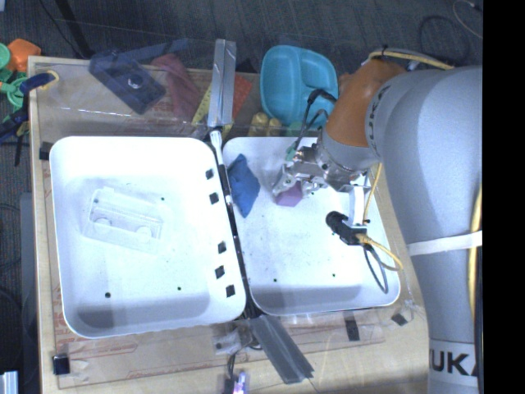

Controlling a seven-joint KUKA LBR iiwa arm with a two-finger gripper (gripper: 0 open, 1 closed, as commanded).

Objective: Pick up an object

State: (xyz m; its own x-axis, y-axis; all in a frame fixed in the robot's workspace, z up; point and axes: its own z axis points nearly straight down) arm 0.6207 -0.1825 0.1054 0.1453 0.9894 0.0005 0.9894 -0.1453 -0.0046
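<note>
A wooden bench (49, 335) set on a dark carpeted floor is seen from above, with two shallow white bins laid side by side across it. The left bin (74, 302) holds a clear plastic tray (123, 217), lying flat toward its 9 o'clock side and barely distinguishable against the white floor. The right bin (328, 290) is reached into by the grey arm (435, 162), which enters from 3 o'clock, its orange band (361, 105) bent above the wrist.

The gripper (297, 179) is lowered at the bin's 12 o'clock end, directly over a small purple object (287, 196) that rests on the bin floor and appears touching or just beneath the tool. Whether the tool is spread apart or closed cannot be told from this angle, and no object can be confirmed as clamped. A blue cloth-like object (243, 182) is slumped against the bin's wall at 10 o'clock, just beside the divider between the bins and near the purple piece but apart from it. A black cable fitting (344, 226) with a yellow lead is seen hanging below the wrist at 3 o'clock of the bin.

Behind the bins, at 12 o'clock, a turquoise plastic item (295, 80) is propped, with a dark grey object (127, 80) lying farther toward 10 o'clock on the bench.
</note>
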